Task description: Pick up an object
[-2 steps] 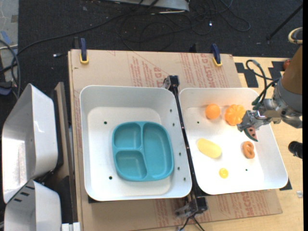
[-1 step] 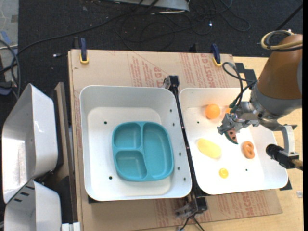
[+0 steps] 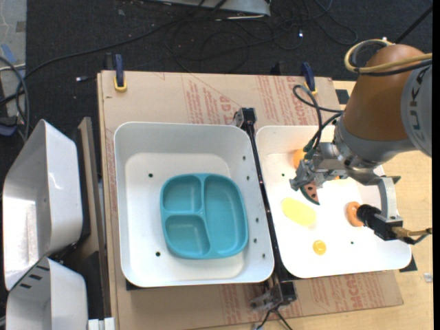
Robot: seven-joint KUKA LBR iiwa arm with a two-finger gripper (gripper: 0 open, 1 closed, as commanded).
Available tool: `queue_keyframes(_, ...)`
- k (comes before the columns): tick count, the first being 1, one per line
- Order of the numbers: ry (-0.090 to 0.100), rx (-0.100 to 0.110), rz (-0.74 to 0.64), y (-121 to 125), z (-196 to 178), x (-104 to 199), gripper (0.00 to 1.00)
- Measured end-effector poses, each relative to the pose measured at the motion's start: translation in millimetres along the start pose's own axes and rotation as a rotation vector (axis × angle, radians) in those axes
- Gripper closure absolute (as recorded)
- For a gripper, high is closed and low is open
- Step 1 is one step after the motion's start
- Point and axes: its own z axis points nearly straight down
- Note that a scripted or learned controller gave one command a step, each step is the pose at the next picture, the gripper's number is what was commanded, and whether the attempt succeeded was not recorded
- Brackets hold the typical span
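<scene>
The gripper (image 3: pixel 311 184) hangs low in the right bin (image 3: pixel 399 256), just above the pale yellow object (image 3: pixel 299 212), which lies flat immediately below-left of it; whether it is open, I cannot tell.

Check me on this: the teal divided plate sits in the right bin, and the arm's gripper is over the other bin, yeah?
Not quite. The camera view shows the teal divided plate in the left bin; the gripper is over the right bin.
</scene>
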Motion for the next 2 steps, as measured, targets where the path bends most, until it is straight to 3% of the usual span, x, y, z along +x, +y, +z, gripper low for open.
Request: queue_keyframes(2, 0.0, 0.001, 0.001, -1, -4, 96, 1.0)
